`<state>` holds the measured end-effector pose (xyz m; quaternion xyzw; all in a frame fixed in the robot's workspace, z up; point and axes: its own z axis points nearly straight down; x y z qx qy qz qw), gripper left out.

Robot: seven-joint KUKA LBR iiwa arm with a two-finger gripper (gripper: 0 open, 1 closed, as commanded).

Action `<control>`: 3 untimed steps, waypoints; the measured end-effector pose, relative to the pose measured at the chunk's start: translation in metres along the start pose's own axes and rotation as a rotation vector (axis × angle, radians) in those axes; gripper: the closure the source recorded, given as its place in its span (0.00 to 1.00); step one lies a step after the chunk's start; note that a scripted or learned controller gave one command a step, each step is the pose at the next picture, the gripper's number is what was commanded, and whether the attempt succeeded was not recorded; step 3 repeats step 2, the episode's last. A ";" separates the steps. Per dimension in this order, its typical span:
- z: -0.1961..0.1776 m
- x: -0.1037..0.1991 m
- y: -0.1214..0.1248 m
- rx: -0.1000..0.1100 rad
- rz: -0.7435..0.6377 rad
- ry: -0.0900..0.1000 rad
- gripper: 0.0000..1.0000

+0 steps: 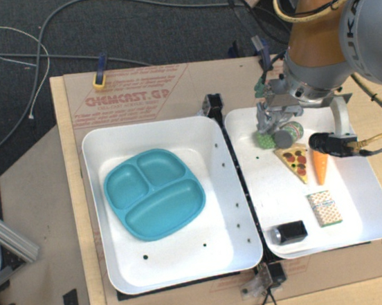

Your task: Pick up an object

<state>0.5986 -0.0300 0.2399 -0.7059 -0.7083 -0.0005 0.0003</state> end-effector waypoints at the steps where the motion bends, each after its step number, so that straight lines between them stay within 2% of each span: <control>1: 0.010 0.048 -0.008 0.003 -0.001 0.001 1.00; 2: 0.001 0.100 -0.011 -0.001 -0.001 0.001 1.00; 3: 0.001 0.100 -0.011 -0.001 -0.001 0.001 1.00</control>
